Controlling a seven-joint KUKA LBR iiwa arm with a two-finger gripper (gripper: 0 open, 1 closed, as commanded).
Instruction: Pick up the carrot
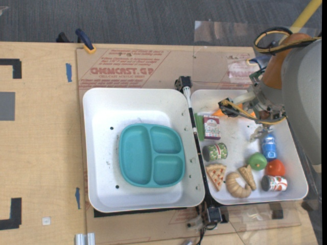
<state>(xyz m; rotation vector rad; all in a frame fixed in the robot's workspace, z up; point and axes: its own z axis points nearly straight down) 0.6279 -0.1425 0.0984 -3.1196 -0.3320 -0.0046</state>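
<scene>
Nearest my camera stands the grey arm, bulking over the 3 o'clock edge of the view, its orange band at about 2 o'clock. The desk carries a printed cardboard sheet, and on it two white bins sit side by side.

The left bin holds one teal divided plate, lying flat near its middle.

The right bin holds the small goods. The end effector hangs over this bin's 1 o'clock quarter, amid yellow cabling. From this angle I cannot tell whether it is open or closed, and I see nothing gripped in it.

The carrot appears as a small orange piece at the bin's 11 o'clock corner, just above a maroon box and at 9 o'clock from the end effector. It is partly masked by cabling, so I cannot confirm contact.

Remaining items, in descending size:
- croissant at 6 o'clock
- pizza slice at 7 o'clock
- green jar at 9 o'clock
- blue bottle below the end effector
- tin can at 5 o'clock
- red tomato touching the can's upper side
- green fruit just beside the tomato
</scene>
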